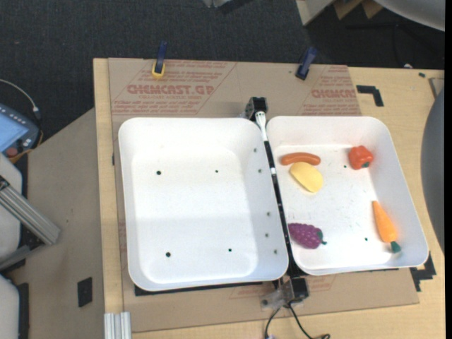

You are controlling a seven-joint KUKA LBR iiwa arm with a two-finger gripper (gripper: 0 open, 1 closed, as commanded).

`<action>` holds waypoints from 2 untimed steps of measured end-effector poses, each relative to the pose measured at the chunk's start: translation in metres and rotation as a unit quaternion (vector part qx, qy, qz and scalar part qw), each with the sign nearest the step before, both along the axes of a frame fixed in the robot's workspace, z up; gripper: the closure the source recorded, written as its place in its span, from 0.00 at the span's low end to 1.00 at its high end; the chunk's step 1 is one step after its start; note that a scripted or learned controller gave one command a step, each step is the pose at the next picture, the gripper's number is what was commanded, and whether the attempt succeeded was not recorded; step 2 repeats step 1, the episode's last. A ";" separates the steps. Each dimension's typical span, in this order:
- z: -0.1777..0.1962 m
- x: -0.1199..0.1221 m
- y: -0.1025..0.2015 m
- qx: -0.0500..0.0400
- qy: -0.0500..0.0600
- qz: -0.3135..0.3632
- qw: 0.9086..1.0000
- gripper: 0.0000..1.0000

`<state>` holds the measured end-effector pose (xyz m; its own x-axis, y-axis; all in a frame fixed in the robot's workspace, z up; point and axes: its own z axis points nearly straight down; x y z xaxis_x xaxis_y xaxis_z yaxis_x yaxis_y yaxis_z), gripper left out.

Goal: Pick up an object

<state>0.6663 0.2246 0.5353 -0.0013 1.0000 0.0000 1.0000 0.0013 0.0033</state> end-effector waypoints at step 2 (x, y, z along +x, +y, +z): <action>0.000 0.000 0.000 0.000 0.000 0.000 1.000 1.00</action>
